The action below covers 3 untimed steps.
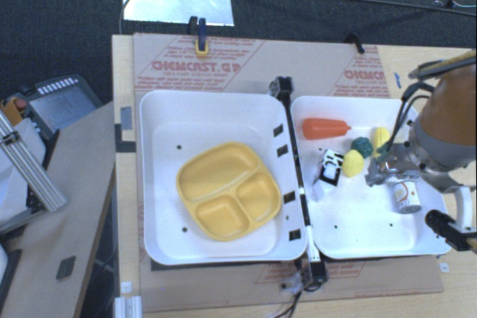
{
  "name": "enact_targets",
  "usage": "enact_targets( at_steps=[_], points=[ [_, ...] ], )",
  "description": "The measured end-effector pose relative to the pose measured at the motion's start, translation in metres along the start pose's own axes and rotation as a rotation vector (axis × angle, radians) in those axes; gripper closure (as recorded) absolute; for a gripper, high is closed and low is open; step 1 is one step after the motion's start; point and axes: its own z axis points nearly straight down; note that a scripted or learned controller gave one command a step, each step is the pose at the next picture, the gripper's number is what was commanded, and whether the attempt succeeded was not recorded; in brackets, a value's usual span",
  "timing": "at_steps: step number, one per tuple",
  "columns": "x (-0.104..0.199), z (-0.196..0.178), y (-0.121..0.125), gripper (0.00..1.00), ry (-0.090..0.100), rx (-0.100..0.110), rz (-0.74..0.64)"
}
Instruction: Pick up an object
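Gripper (378,173) hanging low in the right bin (358,238), among the small things.
We are seeing the arm (447,123) reaching in from the right; we cannot tell the pincer's state. A yellow lump (352,164) and a teal ball (362,146) are lying just left of it, a small can (405,196) just right, an orange carrot (325,128) farther back. A yellow divided tray (226,190) is sitting in the left bin (160,234).

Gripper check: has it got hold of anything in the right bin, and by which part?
Cannot be told. The gripper is low in the right bin, between the yellow object and the small can, with nothing visibly between its tips.
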Motion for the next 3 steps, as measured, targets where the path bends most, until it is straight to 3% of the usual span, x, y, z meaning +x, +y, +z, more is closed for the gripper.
enact_targets(
  at_steps=[1,3],
  points=[
    [-0.001,-0.053,0.003,1.00,0.000,0.000,0.000],
    [0.106,-0.026,0.015,1.00,0.004,0.008,-0.005]
  ],
)
